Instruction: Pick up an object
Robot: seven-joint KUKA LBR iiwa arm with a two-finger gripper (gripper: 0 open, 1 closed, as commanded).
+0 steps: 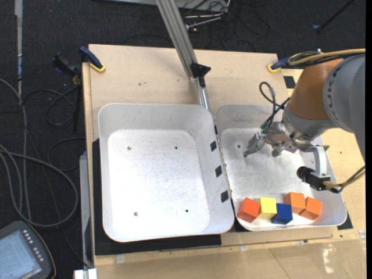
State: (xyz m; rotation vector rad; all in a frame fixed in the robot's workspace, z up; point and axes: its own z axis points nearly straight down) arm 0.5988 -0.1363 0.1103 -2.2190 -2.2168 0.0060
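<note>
Tool (263,146) hangs over the middle of the right bin (232,124), fingers spread and pointing toward the bin's left side, nothing between them; it rides on the grey arm (340,100) with the orange band, reaching in from the right. Largest first: the wooden surface (145,74) carries both bins, with the left bin (154,167) beside the right one and touching it along a shared rim. A metal pole (177,31) slants in from the top toward the gap between the bins. Blue-and-yellow clamps (93,60) grip the surface's far corners. Task things: five small blocks huddled against the right bin's near wall. From the left: orange block (250,209), yellow block (268,206), blue block (283,213), then two more orange blocks (304,204) close together. Step in hand, as I judge it: approach, no grasp begun, since the tool is well apart from the cluster. Next move calls for travel toward the near wall, then a descent onto one block. Likely trouble: the blocks touch each other and crowd the wall, leaving little room for a finger on either side; the leftmost orange block has the freest flank. A black cable fitting (311,178) off the wrist hangs near the right-hand blocks.
</note>
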